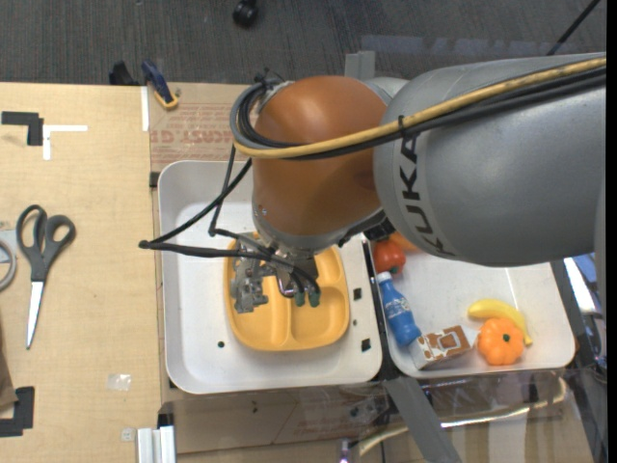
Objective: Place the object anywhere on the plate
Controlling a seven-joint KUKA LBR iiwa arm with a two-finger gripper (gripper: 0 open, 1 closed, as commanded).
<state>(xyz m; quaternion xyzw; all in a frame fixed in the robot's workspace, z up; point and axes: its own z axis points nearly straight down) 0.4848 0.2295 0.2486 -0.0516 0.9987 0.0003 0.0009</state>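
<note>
A yellow divided plate [333, 321] lies in the left white bin [193, 355]. My gripper [280, 285] hangs straight over the plate's middle, beneath the orange wrist band. The wrist and its black cables cover the plate's upper half. I make out no object in the gripper from this angle. The loose objects lie in the right bin: a blue bottle [397, 312], a brown carton [443, 345], a banana [499, 312], a small orange pumpkin [501, 343] and a red-orange fruit [390, 256] half under the arm.
The big grey arm spans the upper right and covers the back of the right bin [540, 365]. Scissors [39, 249] lie on the wooden bench at left, outside the bins. A blue clamp [159, 83] sits near the bench's back edge.
</note>
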